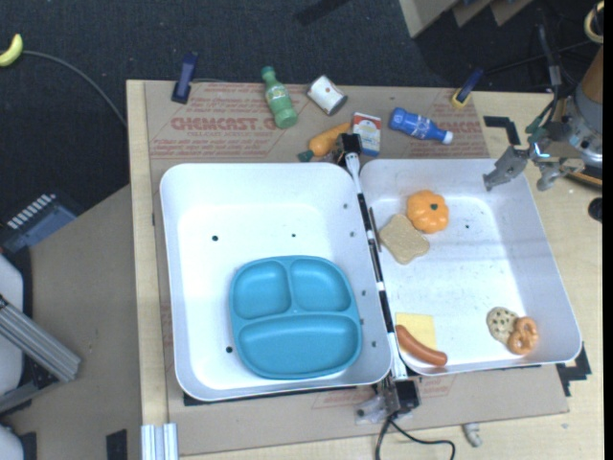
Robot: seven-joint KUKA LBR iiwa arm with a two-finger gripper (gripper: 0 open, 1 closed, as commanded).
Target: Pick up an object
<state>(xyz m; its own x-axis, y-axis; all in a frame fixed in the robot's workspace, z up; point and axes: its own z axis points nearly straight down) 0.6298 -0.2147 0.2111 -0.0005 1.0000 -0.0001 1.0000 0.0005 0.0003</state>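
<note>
The gripper (pixel 522 164) hangs at the upper right corner of the right bin (pixel 546 257), its two grey fingers splayed apart with nothing between them: one tip reaches in over the bin's rim, the other sits further right above the bench. By my reading this is the approach step; no object has been chosen by contact yet, and the next move calls for travel inward and down over one item, with the fingers straddling it before they close. Nearest is the pumpkin (pixel 427 211), a small round orange toy with a green stem, smooth and probably hard plastic, so it may roll or squirt out of a pinch. Just beside it, touching or nearly so, lies a slice of bread (pixel 404 239), flat, tan and speckled, low enough to be hard to get under. Near the bin's lower edge sit a yellow cheese square (pixel 416 329) and a glossy red sausage (pixel 421 348) lying partly on it. At the lower right are a pale cookie (pixel 499 323) and an orange-brown pretzel (pixel 523 335), close together. The left bin (pixel 192 218) holds a blue plate (pixel 295 316) with three compartments, matte plastic. Beyond the bins, on the brown board, lie a green bottle (pixel 280 99) and a blue bottle (pixel 420 126) on their sides.
</note>
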